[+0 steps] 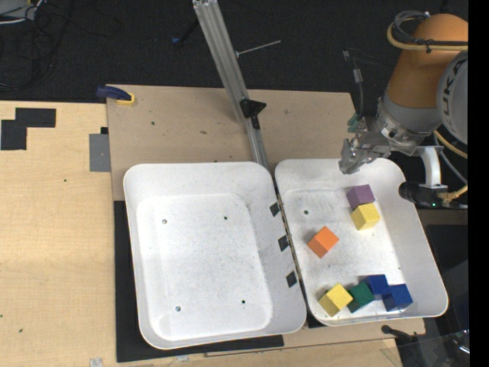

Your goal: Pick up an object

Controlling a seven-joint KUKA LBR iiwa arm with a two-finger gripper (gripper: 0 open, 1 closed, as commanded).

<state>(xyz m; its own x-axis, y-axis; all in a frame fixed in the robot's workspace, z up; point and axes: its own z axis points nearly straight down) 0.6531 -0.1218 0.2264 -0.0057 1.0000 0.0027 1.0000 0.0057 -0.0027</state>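
A wooden bench [191,121] carries two shallow white bins side by side, with dark floor and loose cables beyond its far edge. The left bin [200,251] shows bare white floor marked by a few small dark dots. The right bin [359,243] holds all the blocks. A grey arm [424,82] with an orange band reaches in from the right, and its gripper [355,157] hangs over the right bin's far edge with nothing visible between its fingers; how far they are parted cannot be told from this angle. A slanted metal rail [229,71] runs from the far side down to the seam between the bins.

Just near of the gripper sits a purple block [361,196], touching a yellow block [366,216] on its near side. An orange block [323,241] lies alone toward the bin's middle, with open floor around it. Along the near rim, a second yellow block [335,299], a green block [361,294] and two blue blocks [388,291] crowd together. A small blue-and-yellow clamp [116,94] rests at the bench's far left corner.
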